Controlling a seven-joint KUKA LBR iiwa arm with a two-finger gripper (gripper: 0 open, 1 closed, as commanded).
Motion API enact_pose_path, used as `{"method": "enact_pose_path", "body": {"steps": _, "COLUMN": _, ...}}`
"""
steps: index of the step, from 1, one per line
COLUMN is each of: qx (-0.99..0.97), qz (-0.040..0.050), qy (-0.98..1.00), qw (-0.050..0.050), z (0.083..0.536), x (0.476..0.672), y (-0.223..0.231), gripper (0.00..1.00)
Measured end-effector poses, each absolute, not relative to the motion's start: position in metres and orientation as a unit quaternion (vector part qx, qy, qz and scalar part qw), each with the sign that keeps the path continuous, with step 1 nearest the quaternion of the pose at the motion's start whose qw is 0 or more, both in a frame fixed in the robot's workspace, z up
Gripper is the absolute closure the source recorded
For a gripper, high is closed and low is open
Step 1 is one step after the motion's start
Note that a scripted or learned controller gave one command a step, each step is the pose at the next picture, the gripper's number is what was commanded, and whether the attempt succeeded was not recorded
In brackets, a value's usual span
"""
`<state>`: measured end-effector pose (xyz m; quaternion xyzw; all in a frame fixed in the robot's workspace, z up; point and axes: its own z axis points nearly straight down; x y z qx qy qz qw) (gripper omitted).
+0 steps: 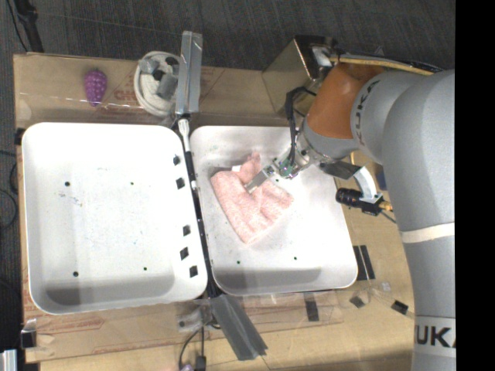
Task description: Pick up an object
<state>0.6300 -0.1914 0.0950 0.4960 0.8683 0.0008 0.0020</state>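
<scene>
A pink fuzzy cloth point(249, 198) lies crumpled in the middle of the right bin point(325, 253). My gripper point(255, 180) reaches in from the right and sits low on the cloth's upper part, its grey fingers point(260, 176) pressed into the fabric. The arm's orange band point(334, 103) and grey wrist hang over the bin's upper right corner. Whether fabric is pinched between the fingers is hidden.
The left bin point(100, 215) sits beside it, split off by a grey divider with black clips point(186, 207). Behind the bins lie a purple grape-like toy point(95, 86) and a white roll point(157, 81). A cardboard box point(292, 64) stands behind the right bin.
</scene>
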Motion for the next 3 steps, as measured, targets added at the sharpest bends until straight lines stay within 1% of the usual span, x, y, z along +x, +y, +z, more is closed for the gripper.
{"method": "enact_pose_path", "body": {"steps": 1, "qx": 0.502, "qz": 0.0005, "qy": 0.865, "qw": 0.002, "z": 0.095, "x": 0.601, "y": -0.209, "gripper": 0.0}}
{"method": "enact_pose_path", "body": {"steps": 2, "qx": 0.538, "qz": -0.0003, "qy": 0.843, "qw": -0.002, "z": 0.117, "x": 0.575, "y": -0.21, "gripper": 0.0}}
{"method": "enact_pose_path", "body": {"steps": 3, "qx": 0.499, "qz": -0.0002, "qy": 0.867, "qw": -0.002, "z": 0.12, "x": 0.55, "y": -0.209, "gripper": 0.0}}
